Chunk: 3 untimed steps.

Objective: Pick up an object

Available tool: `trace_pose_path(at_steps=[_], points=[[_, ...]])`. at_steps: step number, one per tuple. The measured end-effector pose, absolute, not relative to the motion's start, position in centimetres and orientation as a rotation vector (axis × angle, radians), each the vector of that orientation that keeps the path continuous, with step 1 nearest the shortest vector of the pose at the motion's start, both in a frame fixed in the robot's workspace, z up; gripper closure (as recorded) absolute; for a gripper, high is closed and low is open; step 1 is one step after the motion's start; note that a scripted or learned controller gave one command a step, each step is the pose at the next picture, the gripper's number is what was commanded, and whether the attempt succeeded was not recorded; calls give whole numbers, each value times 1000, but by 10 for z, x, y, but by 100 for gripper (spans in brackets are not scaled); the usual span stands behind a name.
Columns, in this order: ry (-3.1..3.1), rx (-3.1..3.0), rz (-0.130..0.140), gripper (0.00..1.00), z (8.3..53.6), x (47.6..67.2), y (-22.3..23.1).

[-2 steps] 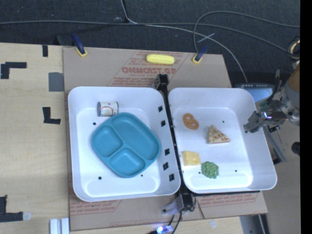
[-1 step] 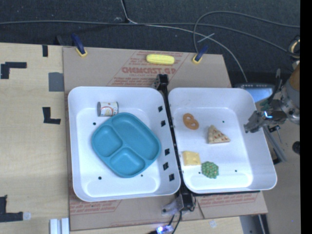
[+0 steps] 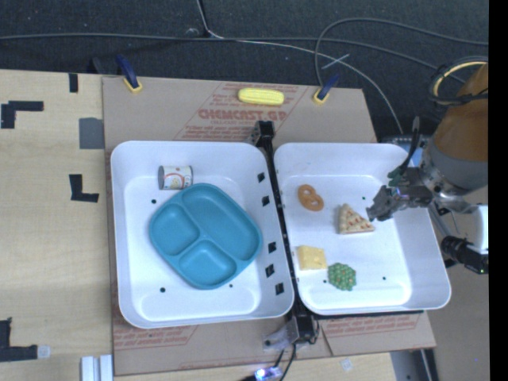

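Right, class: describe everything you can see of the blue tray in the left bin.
The blue tray is a rounded, roughly square dish in teal blue that looks like smooth plastic. Raised ridges split it into three compartments: one larger and two smaller ones. All three look bare. It lies flat and right way up on the floor of the left bin, turned at an angle to the walls, filling most of the middle. A small can lies on its side just beyond its far-left edge; whether they touch is unclear.

We are seeing the gripper [image 3: 379,210] hanging over the right bin [image 3: 397,288] — just beside a wedge [image 3: 354,220], near a pretzel [image 3: 310,198], cheese [image 3: 311,257] and green cluster [image 3: 342,276]; a blue tray [image 3: 205,235] is lying left.
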State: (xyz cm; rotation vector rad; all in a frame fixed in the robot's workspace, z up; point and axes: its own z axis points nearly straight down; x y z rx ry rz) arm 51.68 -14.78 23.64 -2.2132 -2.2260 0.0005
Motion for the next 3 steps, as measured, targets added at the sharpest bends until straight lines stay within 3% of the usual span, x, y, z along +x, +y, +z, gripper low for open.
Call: trace_pose_path(at_steps=[3], points=[[-2226, -2213, 2, 100, 230, 515, 1]])
